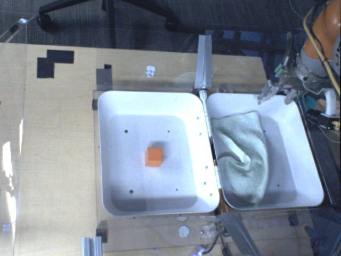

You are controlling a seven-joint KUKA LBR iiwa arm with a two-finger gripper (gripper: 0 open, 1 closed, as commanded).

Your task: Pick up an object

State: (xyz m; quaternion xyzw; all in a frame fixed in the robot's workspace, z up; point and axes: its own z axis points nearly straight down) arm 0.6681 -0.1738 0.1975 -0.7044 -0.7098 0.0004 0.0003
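Bins sit side by side on the bench, and the metal divider bar (203, 63) beyond their shared edge serves as the landmark. Nearest the camera, well this side of the bar and to its left, the orange cube (154, 157) rests on the floor of the left bin (114, 143), near the bin's middle and apart from every wall. To the right of the bar's line, the right bin (298, 164) holds a crumpled pale green cloth (242, 156), which lies against the bin's left wall and runs from its near part toward its far part. Farther back, well to the right of the bar, the gripper (277, 93) hangs over the far right corner of the right bin, its two fingers spread apart with nothing between them, clear of the cloth. Above it the arm (319, 41) shows its orange band at the view's right edge.
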